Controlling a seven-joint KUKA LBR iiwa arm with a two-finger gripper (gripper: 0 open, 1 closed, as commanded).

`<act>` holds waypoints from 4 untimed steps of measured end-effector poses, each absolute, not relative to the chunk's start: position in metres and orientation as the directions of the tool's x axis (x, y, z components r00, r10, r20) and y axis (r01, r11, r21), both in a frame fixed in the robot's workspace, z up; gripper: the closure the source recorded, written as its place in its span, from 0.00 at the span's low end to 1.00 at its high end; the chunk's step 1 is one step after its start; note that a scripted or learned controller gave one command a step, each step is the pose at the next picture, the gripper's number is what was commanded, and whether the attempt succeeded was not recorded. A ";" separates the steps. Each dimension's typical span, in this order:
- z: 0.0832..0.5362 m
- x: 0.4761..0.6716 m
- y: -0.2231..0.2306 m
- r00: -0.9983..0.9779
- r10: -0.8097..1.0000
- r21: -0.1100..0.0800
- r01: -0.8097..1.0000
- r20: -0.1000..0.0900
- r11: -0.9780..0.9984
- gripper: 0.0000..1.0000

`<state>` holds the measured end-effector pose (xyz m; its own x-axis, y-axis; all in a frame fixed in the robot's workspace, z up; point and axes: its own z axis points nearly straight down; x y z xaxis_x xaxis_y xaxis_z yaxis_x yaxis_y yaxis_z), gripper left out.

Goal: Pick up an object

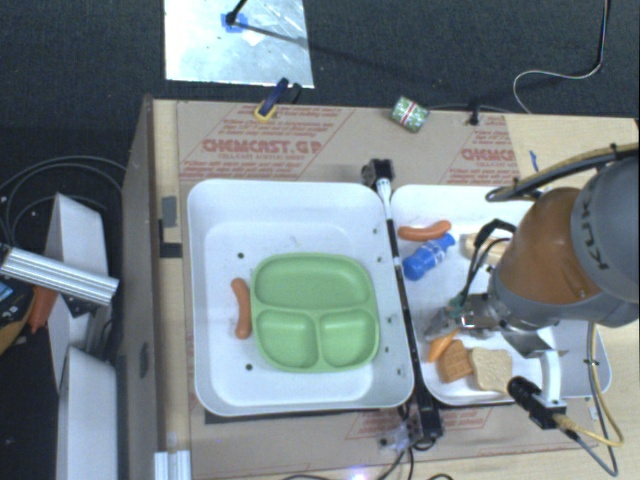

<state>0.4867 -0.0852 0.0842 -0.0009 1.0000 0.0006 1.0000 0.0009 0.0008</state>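
Nearest the camera, at the front of the right bin [455,196], lie a slice of bread [491,369], a brown cracker-like square [455,363] touching its left side, and a small orange piece [440,346] just beside the cracker. Directly above these items sits the hand [455,315], low over the right bin, with metal fingers pointing left toward the divider; whether it is released or clenched cannot be told, and nothing is visibly between the fingers. The grey arm [610,238] with its orange band [545,253] covers most of the bin's right half. Further back in the same bin: a blue bottle-like object [428,259] lying tilted, and beyond it a sausage [424,232] lying crosswise. The left bin [215,218] holds a green divided plate [315,310] with three compartments, and a second sausage [241,308] lying lengthwise just beside the plate's left edge. Behind both bins, on the cardboard-covered worktop [330,138]: a yellow and blue clip [273,100] and a small green can [409,114] on its side. Furthest back, on the dark floor, a shiny sheet [238,28].
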 end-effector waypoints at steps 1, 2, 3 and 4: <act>0.181 0.591 -0.136 -0.003 1.000 0.006 1.000 -0.002 0.003 0.00; 0.148 0.509 -0.127 -0.001 1.000 0.000 1.000 0.000 0.001 0.00; 0.084 0.506 -0.084 -0.003 1.000 0.001 1.000 0.000 0.003 0.00; 0.085 0.568 -0.087 -0.004 1.000 0.003 1.000 0.000 0.004 0.00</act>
<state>0.5685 -0.0870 0.0846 -0.0035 1.0000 -0.0004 1.0000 0.0035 0.0026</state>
